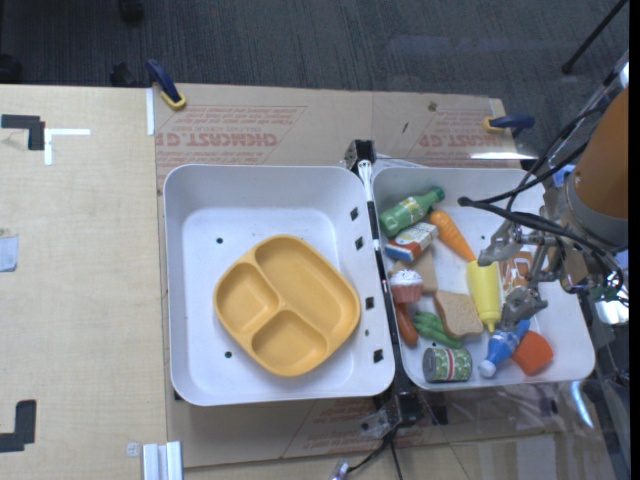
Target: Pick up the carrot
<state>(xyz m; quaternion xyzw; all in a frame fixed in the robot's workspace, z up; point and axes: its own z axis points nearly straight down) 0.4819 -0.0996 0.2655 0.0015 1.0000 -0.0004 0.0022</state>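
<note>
The carrot [452, 234], orange and tapered, lies slanted in the upper middle of the right bin [560, 373], between a small carton [413, 240] and a yellow bottle [484, 291]. My gripper [508, 280] hangs over the right part of that bin, to the right of the carrot and a little nearer the front. It is apart from the carrot. Its fingers stand open, one near the yellow bottle's top [495, 250] and one lower [519, 310]. A red and white packet [517, 271] lies under the gap between them.
The right bin also holds a green bottle [410, 209], a cupcake [406, 286], a bread slice [460, 313], a can [447, 364], a blue and white bottle [500, 350] and an orange block [535, 353]. A yellow divided plate [287, 304] lies in the left bin [190, 208].
</note>
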